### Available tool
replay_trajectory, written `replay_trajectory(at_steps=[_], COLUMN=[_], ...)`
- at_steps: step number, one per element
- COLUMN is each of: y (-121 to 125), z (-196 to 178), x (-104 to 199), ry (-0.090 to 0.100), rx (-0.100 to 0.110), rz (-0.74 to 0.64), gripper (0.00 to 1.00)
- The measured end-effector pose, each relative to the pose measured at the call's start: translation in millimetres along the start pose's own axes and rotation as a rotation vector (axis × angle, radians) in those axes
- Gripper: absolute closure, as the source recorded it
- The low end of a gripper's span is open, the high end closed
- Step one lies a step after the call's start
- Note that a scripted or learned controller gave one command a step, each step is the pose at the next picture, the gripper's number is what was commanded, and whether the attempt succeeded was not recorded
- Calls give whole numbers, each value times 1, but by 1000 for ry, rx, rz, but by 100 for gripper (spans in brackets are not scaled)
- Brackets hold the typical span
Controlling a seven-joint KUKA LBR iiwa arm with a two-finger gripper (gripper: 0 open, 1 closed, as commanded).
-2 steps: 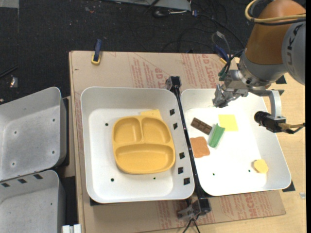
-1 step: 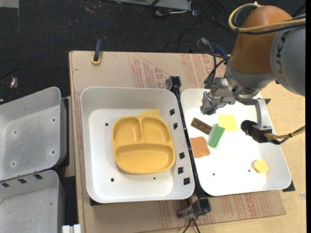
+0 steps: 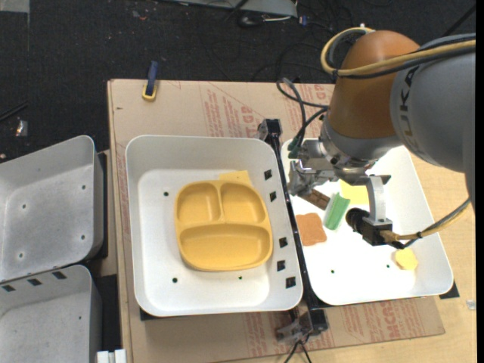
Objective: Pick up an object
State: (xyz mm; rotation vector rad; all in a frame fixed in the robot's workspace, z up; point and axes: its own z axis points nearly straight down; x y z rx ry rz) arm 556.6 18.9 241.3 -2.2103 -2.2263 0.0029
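Observation:
My gripper (image 3: pixel 306 178) hangs low over the left part of the right bin (image 3: pixel 423 203), close to the wall between the two bins. Just below it lie a small brown stick (image 3: pixel 319 200), a green block (image 3: pixel 335 212) and a flat orange-brown square (image 3: pixel 310 228). A pale yellow-green piece (image 3: pixel 354 193) lies beside the green block, partly under the wrist. A small yellow lump (image 3: pixel 406 259) sits near the bin's front right corner. The grey arm and its orange band (image 3: pixel 370 82) hide the back of this bin.
The left bin (image 3: pixel 151 278) holds a yellow divided plate (image 3: pixel 224 225), with a flat yellow piece (image 3: pixel 236 177) poking out behind it. A black part on a cable (image 3: pixel 370 230) hangs by the green block. Grey trays (image 3: pixel 45 203) lie off the bench at left.

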Motion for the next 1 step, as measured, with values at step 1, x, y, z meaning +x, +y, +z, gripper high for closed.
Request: replay_trajectory(at_steps=[1], y=[-10], z=[-3], x=[57], ry=[0], rx=[-2], rz=[-2], gripper=[100])
